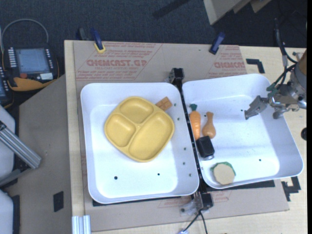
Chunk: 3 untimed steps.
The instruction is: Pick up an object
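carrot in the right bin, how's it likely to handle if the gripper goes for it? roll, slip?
The carrot looks like a smooth, rounded plastic toy, so it probably rolls sideways if nudged and may slip between the fingers. It tapers, so a grasp across the thicker middle seems safer. It lies close to the bin wall and the drumstick-shaped toy, so a push would likely shove it against one.

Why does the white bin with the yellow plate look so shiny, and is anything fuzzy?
In the camera view, overhead light bounces off the left bin, so its white floor washes out; the yellow divided plate casts just a soft shadow. The claw at the right bin looks a bit fuzzy, while the toy carrot stays fairly sharp.
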Available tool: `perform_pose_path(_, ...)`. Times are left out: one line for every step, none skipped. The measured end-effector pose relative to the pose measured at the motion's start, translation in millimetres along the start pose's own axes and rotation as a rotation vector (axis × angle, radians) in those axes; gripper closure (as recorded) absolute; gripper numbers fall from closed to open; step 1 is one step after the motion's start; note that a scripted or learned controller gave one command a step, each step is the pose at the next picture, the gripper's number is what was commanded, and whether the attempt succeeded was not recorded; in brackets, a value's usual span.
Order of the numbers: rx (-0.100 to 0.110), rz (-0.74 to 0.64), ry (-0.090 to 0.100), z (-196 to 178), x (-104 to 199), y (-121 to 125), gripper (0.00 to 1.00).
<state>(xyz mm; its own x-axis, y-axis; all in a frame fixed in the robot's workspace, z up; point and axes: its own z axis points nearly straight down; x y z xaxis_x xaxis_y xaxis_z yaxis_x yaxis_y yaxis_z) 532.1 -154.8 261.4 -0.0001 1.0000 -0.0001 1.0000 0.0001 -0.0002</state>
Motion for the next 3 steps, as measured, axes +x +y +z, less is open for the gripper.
perform_pose_path(0.001, 0.001, 0.001, 43.7, 6.1, -4.9, 0.0)
perform_pose_path(0.007, 0.001, 0.002, 88.2, 1.4, -8.1, 0.0)
perform_pose_path(0.008, 0.0, 0.003, 150.5, 8.3, -8.7, 0.0)
